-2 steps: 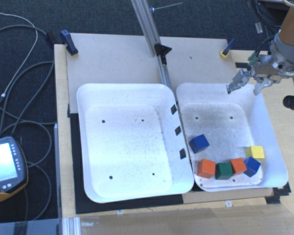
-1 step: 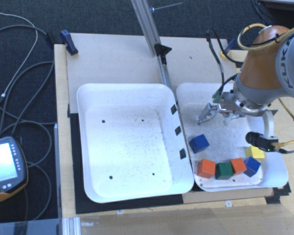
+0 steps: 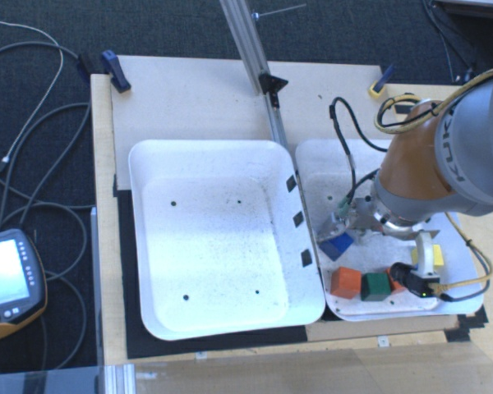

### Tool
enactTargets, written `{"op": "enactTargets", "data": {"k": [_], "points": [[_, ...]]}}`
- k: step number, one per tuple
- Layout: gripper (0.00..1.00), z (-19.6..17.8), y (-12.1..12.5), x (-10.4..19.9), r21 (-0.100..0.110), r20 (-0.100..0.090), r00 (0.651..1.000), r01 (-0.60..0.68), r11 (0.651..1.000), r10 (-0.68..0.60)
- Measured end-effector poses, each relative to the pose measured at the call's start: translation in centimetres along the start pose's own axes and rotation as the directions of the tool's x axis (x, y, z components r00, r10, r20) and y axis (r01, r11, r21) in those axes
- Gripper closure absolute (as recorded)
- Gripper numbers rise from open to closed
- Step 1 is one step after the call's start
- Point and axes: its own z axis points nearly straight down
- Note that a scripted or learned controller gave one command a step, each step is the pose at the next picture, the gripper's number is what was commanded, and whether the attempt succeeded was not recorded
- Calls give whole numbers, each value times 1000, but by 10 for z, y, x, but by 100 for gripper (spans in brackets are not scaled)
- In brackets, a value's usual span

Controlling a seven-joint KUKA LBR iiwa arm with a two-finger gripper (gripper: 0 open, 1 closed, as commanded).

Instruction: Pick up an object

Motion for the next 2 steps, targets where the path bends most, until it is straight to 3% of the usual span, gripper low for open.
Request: {"op": "enactTargets", "data": {"k": [1,2], "points": [[0,-4,2,-1,-9,2,1000,1,1000,-1],[100,-15,3,0,-12,2,1000,1,1000,-1]]}}
